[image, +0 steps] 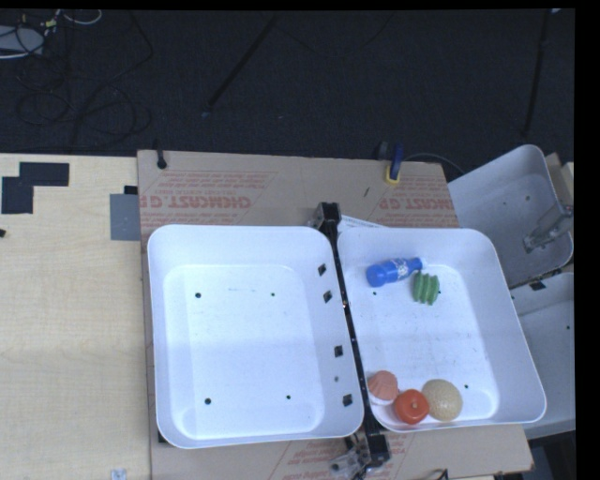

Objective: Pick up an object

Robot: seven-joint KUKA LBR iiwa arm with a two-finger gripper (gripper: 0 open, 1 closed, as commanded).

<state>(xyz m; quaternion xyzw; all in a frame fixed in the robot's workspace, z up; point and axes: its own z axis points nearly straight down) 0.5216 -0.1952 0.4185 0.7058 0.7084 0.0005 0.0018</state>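
bottle (pixel 393 271), blue: lies on its side in right bin (pixel 511 309), far end, just beside green piece (pixel 427 287). judged light, stiff, slick, may roll; take across mid-body. hand state: cannot tell.

- This is a robotics lab or test cell, not a home or shop.
- A pale wood worktop (pixel 66 309) carries a sheet of printed cardboard (pixel 253 192), laid flat as a makeshift base.
- Two shallow white bins (pixel 244 246) sit side by side on it, joined by a black clamp strip (pixel 339 319) down the middle.
- The right bin (pixel 487 281) holds a few small test items: a blue bottle (pixel 392 271), a green piece (pixel 426 288), and round toy foods (pixel 412 400) at 5 o'clock.
- Loose cables (pixel 56 28) trail over a dark floor (pixel 300 84) at 12 o'clock.
- Black and grey tape patches (pixel 37 183) mark the worktop at 9 o'clock.
- Grey metal plates (pixel 511 206) stand at 3 o'clock.
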